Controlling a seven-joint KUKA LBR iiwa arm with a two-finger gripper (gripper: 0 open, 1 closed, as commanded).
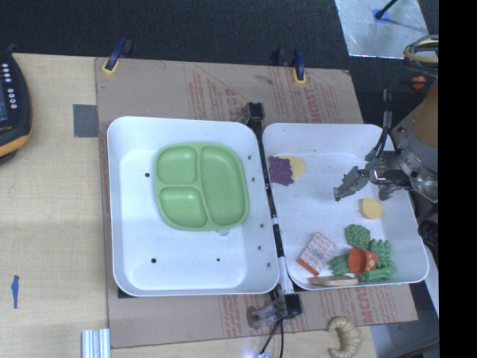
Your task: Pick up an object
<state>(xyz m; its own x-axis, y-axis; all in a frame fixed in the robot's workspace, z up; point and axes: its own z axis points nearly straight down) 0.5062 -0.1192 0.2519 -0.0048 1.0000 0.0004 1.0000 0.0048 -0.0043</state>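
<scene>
Tool hangs open over right bin on cardboard-covered bench.

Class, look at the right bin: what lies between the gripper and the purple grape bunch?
Bare white bin floor, as the camera view shows. The gripper is apart from the purple grape bunch, and the small yellow piece sits against the grapes' right side.
</scene>
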